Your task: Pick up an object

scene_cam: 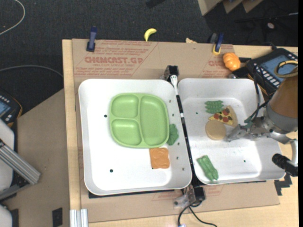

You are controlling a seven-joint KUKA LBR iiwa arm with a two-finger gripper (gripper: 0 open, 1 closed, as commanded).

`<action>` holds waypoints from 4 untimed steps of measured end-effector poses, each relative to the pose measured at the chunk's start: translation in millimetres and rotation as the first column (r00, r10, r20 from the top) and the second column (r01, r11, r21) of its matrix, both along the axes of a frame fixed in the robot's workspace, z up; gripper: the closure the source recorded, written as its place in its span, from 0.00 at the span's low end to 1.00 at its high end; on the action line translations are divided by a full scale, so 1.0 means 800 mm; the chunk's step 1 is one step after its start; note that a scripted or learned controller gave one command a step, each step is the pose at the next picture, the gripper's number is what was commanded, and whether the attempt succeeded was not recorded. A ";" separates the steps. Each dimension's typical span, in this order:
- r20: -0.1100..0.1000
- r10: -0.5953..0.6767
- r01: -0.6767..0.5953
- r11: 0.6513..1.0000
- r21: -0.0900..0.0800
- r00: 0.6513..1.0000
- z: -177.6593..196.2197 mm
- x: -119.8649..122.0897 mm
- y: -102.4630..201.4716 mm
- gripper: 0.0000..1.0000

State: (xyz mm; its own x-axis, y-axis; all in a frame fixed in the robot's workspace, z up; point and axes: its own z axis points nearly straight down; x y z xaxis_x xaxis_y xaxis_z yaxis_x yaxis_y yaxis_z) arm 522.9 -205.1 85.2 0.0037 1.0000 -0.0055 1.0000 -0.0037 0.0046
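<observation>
**Inspector:** Report the gripper's state and position

**Operator:** My gripper (232, 135) sits low in the right bin (246, 171), beside the tan disc (215, 130). I cannot tell how wide it stands, and I see nothing held in it

**Inspector:** Where are the candidate objects?

**Operator:** Right bin: the disc, a pizza slice (226, 116) touching its upper edge, a green leaf (214, 106) above that, and a green pod (208, 168) near the front wall. Left bin (92, 126): a green tray (139, 119), an orange block (160, 158) and a small green piece (173, 134) against the tray's right side

**Inspector:** Risks from here?

**Operator:** In my judgement, the disc lies flat and low, so the gripper may slide over it or just nudge it away. The slice overlaps it, so a closing grip could catch both or neither. The arm also sits close to the bin's right wall, which leaves me little room to correct
</observation>
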 end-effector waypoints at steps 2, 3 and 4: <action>0.016 0.009 -0.009 1.000 -0.001 1.000 0.212 0.077 0.016 0.00; -0.004 0.003 -0.003 1.000 0.013 1.000 -0.007 0.098 -0.004 0.00; 0.000 0.008 -0.008 1.000 0.006 1.000 0.006 0.064 0.081 0.00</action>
